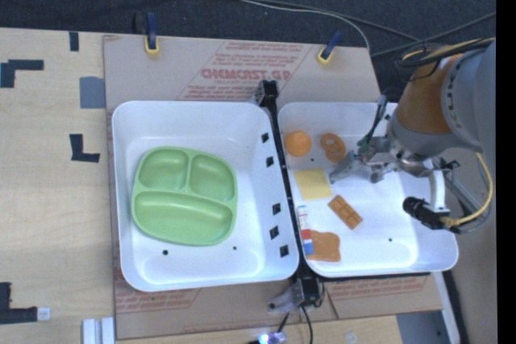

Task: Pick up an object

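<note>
The right bin (403,252) holds several small things. An orange ball (298,143) and an orange ring (332,146) lie near its far left. A yellow square block (313,184) sits below them, then a brown ridged bar (345,211) and an orange-brown toast-shaped piece (324,246) near the front. My gripper (357,172) hovers low over the bin's middle, just right of the yellow block and below the ring. Its fingers (343,170) stand spread apart, open, with bare white floor between them.
A green divided plate (184,195) lies in the left bin (129,125). A small red, white and blue item (304,228) rests against the divider between the bins. A black cable connector (423,211) hangs off the wrist over the right bin's right side.
</note>
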